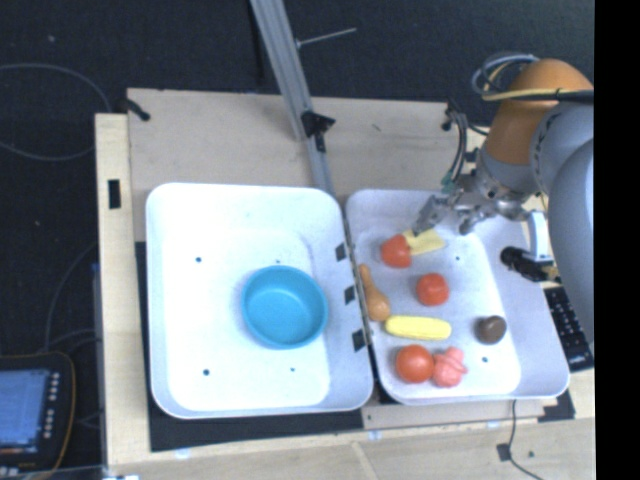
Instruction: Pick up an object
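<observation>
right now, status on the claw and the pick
Claw low over right bin's far end. Nearest: pale yellow piece, not gripped. Red tomato touching it.

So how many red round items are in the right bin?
3: one at the upper left beside the pale yellow piece, one mid-bin, one at the front beside the pink item. None looks hidden.

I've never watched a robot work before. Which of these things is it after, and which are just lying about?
Part of the job:
gripper, over the right bin
pale yellow piece and red tomato nearest it
the other toy foods: tomatoes, corn, carrot, pink piece, brown ball

Just lying about:
blue bowl
left bin
</observation>
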Tool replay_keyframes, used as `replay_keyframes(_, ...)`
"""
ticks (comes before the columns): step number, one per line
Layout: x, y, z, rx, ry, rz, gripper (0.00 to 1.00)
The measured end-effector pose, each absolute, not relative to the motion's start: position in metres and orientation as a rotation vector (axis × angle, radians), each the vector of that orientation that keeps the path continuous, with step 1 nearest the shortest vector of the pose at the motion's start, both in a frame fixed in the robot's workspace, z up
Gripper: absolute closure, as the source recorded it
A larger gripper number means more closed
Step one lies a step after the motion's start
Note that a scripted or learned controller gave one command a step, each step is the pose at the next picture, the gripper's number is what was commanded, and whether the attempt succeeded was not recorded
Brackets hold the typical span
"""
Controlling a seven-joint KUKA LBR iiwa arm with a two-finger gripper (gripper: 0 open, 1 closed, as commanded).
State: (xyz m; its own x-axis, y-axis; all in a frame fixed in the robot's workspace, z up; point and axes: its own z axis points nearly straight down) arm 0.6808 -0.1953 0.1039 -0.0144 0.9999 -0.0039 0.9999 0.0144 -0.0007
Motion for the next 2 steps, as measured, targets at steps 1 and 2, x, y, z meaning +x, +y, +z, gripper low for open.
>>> replay_keyframes(1, 0.683, -0.197, 0.119, 2.191, 2.234, -0.003, 1.0)
replay_keyframes(2, 0.681, -0.195, 0.186, 2.201, 2.235, 0.009, 1.0)
